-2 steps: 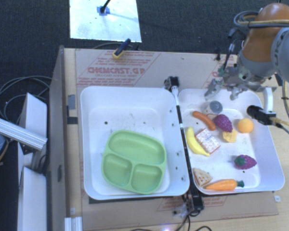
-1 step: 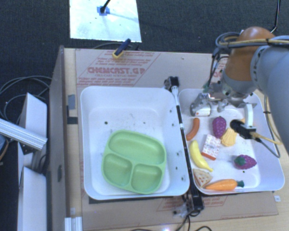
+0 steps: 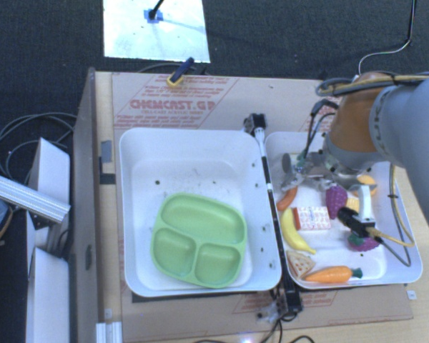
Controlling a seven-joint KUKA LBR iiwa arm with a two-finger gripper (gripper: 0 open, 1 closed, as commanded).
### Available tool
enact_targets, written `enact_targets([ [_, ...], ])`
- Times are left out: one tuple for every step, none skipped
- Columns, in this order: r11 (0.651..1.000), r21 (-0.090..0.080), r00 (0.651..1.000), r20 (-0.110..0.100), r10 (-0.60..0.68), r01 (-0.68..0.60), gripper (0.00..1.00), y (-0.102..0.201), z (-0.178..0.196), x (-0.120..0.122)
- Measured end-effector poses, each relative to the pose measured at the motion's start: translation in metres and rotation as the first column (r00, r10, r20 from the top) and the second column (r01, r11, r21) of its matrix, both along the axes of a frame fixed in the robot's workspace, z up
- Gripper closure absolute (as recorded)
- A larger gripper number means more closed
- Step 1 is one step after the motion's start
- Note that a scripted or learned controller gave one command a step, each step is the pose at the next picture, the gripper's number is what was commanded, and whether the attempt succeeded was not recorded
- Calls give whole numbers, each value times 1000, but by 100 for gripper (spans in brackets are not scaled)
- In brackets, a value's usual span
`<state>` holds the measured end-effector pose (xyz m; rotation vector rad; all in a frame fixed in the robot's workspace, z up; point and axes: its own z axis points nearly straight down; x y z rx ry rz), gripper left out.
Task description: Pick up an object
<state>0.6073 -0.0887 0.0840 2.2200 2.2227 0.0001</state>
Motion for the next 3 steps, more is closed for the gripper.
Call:
enact_targets([
  [1000,0,1000,0,0,0,0,2,0,-61],
  [1000,0,1000,0,-1,1,0,4,0,-117],
  [1000,0,1000,1,1,-1,0,3,0,-92],
])
